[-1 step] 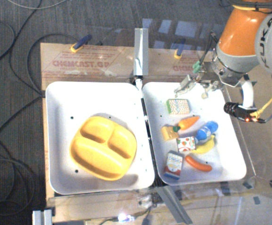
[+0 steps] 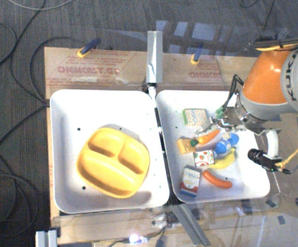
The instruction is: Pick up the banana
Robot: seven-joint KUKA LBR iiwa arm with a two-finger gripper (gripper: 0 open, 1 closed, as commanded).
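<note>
Claw [image 2: 225,123] hovers above banana [image 2: 225,160]; its opening I cannot tell.

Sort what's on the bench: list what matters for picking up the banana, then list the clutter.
For the job:
banana
gripper
right bin

Just lying about:
yellow divided plate
left bin
carrot
sausage
blue toy
small cartons
</note>
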